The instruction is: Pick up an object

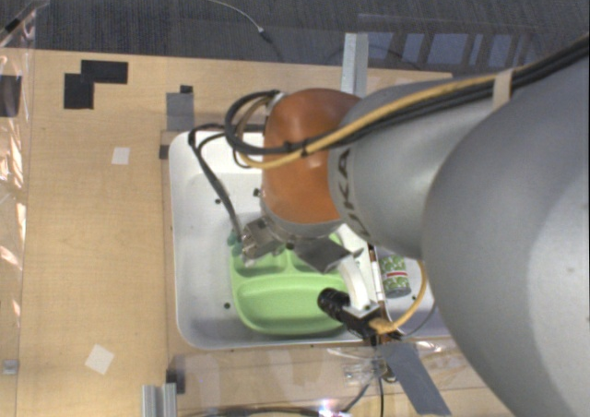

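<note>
**Arm low over the green object, grip unconfirmed**

Grey arm casing (498, 221) sits closest to the camera and blocks most of the right side of your view, with a yellow cable (406, 97) running along it toward the orange band (304, 161). Below that band the wrist reaches down into the white bin (198, 249), and the gripper (277, 244) sits right at the upper edge of a light green plastic object (277, 300), a rounded, dish-like piece lying in the bin's near half.

You cannot tell from this angle whether the hand is open, closed, or gripping anything; the wrist and its mounting hide that part. Treat the pick as unproven.

Watch for these risks:
- The green object looks smooth and curved, so a pinch on its rim could slip as the arm lifts.
- A small item with a green and white printed label (395, 274) lies just beside the wrist, partly hidden; it could be knocked or dragged along.
- The black fitting (336, 304) and loose cables hang near the object and the bin wall, and could snag.
</note>
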